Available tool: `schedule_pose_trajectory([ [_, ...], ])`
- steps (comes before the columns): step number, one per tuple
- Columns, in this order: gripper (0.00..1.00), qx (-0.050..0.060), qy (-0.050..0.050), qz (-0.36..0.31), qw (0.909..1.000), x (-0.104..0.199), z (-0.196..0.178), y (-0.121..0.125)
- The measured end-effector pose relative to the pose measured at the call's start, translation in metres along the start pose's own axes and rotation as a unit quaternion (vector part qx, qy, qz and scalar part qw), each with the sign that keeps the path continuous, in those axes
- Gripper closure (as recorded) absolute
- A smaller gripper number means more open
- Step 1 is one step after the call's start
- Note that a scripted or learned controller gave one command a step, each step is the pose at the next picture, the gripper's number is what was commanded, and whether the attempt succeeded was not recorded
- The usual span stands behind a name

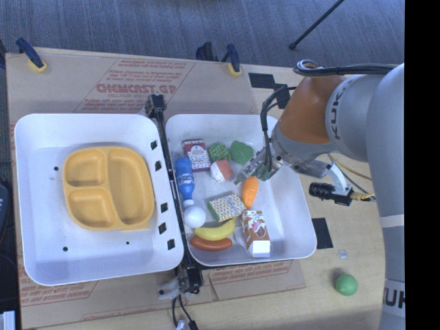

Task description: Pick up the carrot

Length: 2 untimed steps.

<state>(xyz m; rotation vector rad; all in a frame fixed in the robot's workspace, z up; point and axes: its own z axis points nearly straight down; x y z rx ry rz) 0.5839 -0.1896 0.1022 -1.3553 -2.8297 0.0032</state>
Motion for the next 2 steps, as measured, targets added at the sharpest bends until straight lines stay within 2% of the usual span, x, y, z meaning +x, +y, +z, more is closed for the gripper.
schedule_pose_trajectory([
  [1, 1.00, -0.002, -0.002, 0.049, 0.9988, 0.073, -0.110, 0.008],
  [2, 1.00, 0.000, 0.000, 0.165, 0.9863, 0.121, -0.119, 0.025],
])
